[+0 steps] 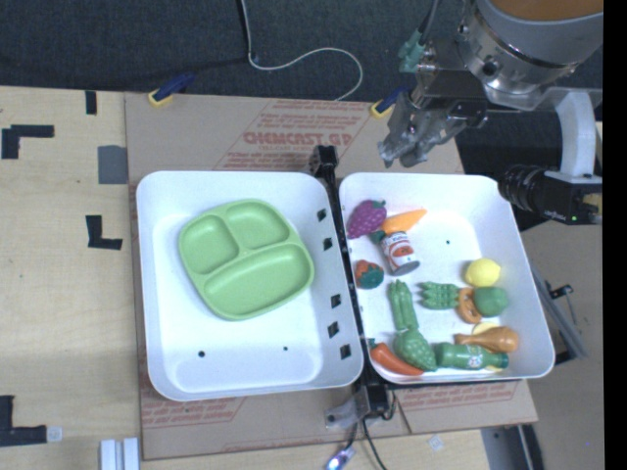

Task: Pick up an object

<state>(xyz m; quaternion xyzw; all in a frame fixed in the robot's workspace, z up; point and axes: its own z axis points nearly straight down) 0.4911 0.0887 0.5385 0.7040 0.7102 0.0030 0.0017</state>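
The right bin (495, 213) holds several toy foods: purple grapes (365, 217), an orange carrot (407, 219), a small red-labelled can (400, 252), a yellow lemon (482, 272), a green round fruit (491, 301), a green bottle (472, 358) and other green vegetables (403, 306). My gripper (407, 150) hangs above the bin's far left corner, beyond the rim, apart from every toy. Nothing shows between its fingers.
The left bin (162, 223) holds a green divided plate (246, 257). A white cable (294, 62) loops across the dark backdrop behind the bench. A black mount (549, 194) juts out at the right of the right bin. Cardboard lies under both bins.
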